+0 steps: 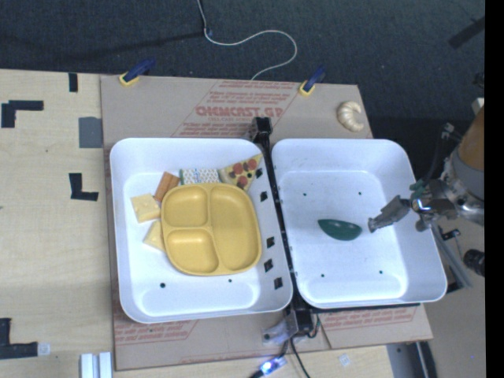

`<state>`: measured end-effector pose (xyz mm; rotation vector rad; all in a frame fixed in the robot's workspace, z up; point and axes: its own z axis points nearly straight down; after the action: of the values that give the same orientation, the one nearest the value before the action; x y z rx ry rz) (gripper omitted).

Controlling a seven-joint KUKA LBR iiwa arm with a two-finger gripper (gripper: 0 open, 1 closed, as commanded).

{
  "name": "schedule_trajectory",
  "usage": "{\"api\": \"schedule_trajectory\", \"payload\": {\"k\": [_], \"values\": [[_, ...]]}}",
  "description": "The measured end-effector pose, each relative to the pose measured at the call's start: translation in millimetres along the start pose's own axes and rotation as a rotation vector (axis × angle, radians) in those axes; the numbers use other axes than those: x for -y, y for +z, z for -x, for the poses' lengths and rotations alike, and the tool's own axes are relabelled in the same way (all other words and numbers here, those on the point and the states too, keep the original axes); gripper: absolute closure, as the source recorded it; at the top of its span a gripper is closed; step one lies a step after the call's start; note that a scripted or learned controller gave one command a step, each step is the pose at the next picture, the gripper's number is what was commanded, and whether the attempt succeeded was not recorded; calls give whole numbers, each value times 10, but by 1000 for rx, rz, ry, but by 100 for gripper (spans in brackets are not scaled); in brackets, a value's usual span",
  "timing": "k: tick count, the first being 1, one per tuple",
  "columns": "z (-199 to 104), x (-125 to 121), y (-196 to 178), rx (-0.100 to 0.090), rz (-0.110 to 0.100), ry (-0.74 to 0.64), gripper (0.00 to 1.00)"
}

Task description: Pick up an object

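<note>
A small dark green object (339, 229), rounded at one end and tapering to a point, lies flat on the floor of the right bin (331, 154), roughly central and a little toward its right wall.

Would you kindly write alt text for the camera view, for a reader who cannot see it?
The robot's claw hovers over the right bin, just right of a small dark green object on its floor. The left bin holds a yellow divided plate among several small items.
</note>
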<state>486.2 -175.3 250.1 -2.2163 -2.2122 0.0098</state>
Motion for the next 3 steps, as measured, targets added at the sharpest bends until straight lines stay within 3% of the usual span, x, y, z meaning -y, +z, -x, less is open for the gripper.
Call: {"api": "schedule_trajectory", "payload": {"k": [1, 3], "values": [[0, -21, -45, 2, 10, -3, 0], [-40, -172, 919, 1, 5, -3, 0]]}}
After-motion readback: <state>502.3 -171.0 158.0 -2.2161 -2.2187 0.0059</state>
